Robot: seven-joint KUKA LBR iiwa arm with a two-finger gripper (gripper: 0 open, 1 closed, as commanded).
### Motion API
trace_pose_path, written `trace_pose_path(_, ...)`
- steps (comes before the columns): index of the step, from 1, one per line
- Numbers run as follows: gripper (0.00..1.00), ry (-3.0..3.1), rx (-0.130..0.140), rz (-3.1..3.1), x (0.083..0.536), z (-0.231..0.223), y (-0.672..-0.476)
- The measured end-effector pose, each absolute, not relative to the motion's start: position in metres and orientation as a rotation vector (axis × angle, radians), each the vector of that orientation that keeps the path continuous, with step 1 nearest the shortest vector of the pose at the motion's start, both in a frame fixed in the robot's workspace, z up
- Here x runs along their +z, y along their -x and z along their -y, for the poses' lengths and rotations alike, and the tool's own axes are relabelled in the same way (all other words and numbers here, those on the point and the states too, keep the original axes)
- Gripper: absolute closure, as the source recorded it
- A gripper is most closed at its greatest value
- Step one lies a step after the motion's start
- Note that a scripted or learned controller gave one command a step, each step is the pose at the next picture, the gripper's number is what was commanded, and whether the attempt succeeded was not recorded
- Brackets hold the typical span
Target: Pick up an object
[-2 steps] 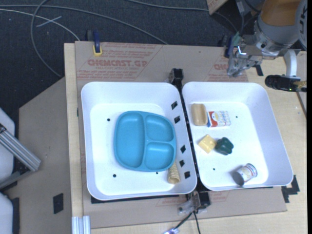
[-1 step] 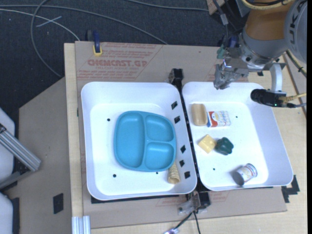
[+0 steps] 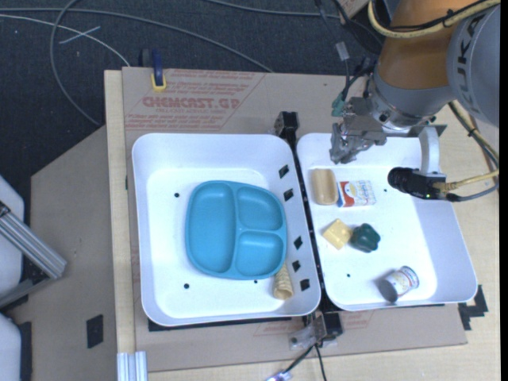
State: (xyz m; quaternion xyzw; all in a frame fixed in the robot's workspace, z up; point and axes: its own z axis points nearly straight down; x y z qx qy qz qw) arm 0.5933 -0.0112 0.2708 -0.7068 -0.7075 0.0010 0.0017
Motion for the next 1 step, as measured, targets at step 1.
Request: trace_pose_path(1,1.0,2.218,0.003,2.22,0.2645,-0.0308,-0.5631)
